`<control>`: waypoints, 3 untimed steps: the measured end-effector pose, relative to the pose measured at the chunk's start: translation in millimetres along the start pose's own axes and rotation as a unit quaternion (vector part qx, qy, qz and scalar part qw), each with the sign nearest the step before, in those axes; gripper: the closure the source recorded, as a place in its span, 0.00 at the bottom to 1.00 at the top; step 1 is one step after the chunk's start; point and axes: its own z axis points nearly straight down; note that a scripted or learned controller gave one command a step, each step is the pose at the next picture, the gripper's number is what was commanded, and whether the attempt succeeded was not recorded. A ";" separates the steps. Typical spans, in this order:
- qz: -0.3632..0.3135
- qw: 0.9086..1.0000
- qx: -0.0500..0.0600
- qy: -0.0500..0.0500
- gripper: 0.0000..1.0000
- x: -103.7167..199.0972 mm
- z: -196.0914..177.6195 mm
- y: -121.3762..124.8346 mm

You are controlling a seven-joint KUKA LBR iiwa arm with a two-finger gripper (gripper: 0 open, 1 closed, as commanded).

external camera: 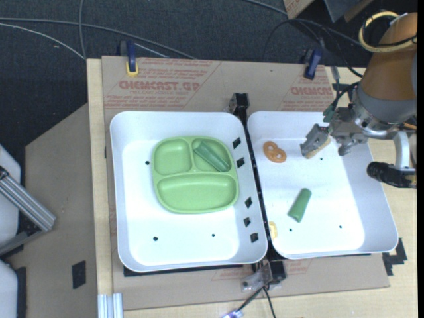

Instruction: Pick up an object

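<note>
In the right bin (371,224), an orange pretzel-shaped piece (274,152) lies near the upper left corner. A green cylinder (299,205) rests tilted near the bin's middle. My gripper (330,144) hovers over the upper part of this bin, just right of the orange piece. It is open, with nothing between its fingers (313,143). In the left bin (132,230) sits a green divided plate (195,194), with a darker green object (212,155) in its upper right compartment.
A small yellow item (272,229) lies at the right bin's lower left edge. A black divider with clips (248,177) runs between the bins. Blue clamps (132,56) hold the cardboard base at the back. The arm's body (391,78) rises at the right.
</note>
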 end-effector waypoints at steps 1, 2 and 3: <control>-0.002 1.000 -0.007 -0.001 0.00 0.3 -8.0 2.8; -0.001 1.000 -0.005 -0.001 0.00 2.0 34.3 2.7; -0.001 1.000 -0.005 -0.001 0.00 -3.4 81.8 -4.1</control>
